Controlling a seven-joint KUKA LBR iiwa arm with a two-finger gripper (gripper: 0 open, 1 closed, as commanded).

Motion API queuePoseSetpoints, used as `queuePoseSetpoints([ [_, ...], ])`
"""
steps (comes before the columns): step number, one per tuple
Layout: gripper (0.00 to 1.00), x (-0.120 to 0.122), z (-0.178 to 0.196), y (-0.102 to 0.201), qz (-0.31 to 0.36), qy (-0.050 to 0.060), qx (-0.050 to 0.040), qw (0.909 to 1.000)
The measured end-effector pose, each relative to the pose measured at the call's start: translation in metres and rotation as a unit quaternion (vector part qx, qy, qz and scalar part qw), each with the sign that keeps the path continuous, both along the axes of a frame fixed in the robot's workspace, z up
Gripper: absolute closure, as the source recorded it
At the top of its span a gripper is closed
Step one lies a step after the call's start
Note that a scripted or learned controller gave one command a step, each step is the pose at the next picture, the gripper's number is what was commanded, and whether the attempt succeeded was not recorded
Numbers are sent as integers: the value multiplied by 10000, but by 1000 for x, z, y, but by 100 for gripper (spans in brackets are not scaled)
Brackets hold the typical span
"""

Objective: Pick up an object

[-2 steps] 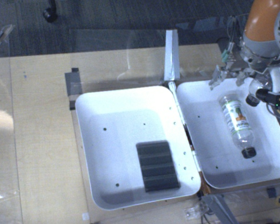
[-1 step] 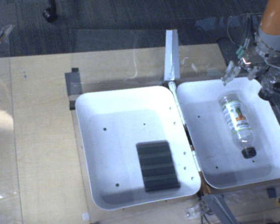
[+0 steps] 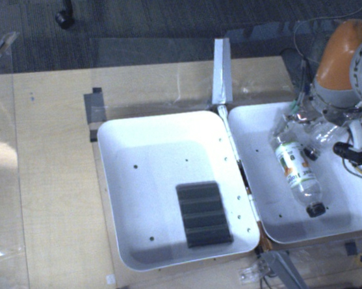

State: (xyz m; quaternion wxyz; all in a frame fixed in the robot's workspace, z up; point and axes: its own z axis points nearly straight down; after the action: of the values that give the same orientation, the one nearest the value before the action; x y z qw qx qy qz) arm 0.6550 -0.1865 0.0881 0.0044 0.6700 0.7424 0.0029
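On the wooden table sit two white bins. The left bin holds a dark ribbed block lying flat near its front edge. In the right bin a clear plastic bottle lies on its side (black cap toward the front, label facing up). The arm reaches into this bin's far right corner, its gripper just beside the bottle's base; whether it is wide or narrow cannot be told.
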Motion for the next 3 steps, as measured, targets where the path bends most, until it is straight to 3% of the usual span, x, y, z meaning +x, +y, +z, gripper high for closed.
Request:
queuePoseSetpoints([
  [1,0,-79,1,55,1606,-8,-7,9870],
  [2,0,-44,98,71,765,16,1,9971],
  [3,0,-94,79,48,1444,35,1,9895],
])
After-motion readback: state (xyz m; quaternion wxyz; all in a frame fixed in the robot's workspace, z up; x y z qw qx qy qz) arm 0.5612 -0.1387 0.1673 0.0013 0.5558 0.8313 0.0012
